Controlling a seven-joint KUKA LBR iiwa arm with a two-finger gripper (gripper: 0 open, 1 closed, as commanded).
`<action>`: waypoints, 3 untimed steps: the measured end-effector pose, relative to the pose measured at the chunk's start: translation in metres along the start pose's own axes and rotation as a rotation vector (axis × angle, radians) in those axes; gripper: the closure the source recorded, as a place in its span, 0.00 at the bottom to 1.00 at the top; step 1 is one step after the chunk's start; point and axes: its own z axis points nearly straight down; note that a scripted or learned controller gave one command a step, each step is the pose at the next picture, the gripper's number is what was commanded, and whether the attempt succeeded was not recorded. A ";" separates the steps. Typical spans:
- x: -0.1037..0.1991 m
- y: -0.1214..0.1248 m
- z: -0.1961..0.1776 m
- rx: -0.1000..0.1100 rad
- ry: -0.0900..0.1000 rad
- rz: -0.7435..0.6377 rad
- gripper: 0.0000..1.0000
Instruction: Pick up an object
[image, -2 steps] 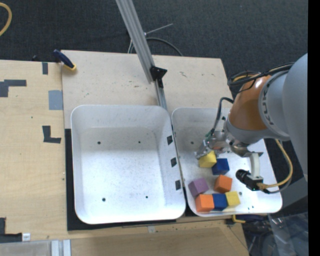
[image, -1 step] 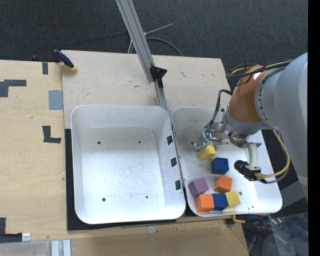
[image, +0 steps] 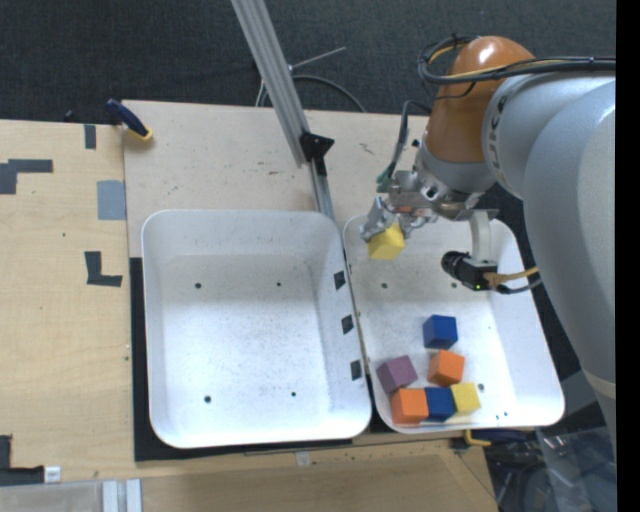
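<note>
A yellow block (image: 386, 243) hangs between the fingers of my gripper (image: 384, 232), lifted over the far left corner of the right bin (image: 520, 300). The gripper is shut on it. Lower in that bin lie a blue block (image: 440, 331), an orange block (image: 446, 367), a purple block (image: 397, 373), and a front row made of an orange block (image: 408, 405), a blue block (image: 439, 402) and a yellow block (image: 465, 398).
The left bin (image: 160, 300) sits beside the right one, sharing a raised divider. A slanted metal rail (image: 285, 90) runs from the top toward the bins' far edge. The grey arm (image: 560, 170) covers the right side.
</note>
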 end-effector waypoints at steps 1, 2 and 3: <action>0.060 0.005 0.006 0.010 0.000 0.001 1.00; 0.039 -0.004 0.004 0.011 -0.003 0.009 1.00; 0.111 -0.032 0.006 0.013 0.000 0.000 1.00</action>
